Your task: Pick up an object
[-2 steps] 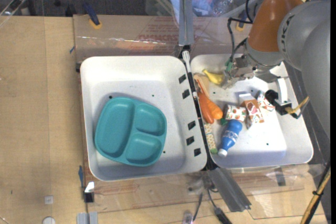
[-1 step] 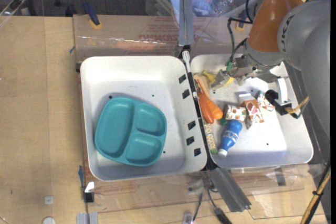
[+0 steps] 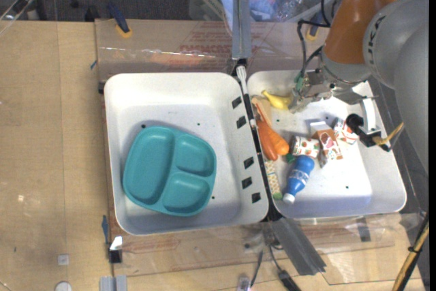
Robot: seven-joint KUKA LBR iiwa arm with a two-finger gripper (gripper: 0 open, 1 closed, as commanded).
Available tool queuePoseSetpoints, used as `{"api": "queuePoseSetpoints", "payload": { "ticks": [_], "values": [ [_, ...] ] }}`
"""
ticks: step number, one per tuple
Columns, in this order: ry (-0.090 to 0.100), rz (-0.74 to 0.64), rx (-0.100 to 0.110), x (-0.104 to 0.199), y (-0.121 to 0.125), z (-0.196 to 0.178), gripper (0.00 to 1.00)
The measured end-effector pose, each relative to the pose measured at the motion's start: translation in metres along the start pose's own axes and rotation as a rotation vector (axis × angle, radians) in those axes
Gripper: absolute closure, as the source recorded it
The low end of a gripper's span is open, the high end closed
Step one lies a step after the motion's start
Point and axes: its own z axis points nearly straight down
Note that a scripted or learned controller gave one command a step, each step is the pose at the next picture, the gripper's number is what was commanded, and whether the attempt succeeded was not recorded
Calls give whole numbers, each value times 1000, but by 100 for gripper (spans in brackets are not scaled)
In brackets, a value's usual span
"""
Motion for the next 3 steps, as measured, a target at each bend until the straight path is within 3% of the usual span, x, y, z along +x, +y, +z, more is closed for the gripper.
{"api": "queuePoseSetpoints", "payload": {
  "ticks": [1,2,3],
  "values": [
    [0,0,0,0,0,0,0],
    [4,248,2,-32,-7,21,0],
    [9,178,0,-90,-64,19,0]
  ]
}}
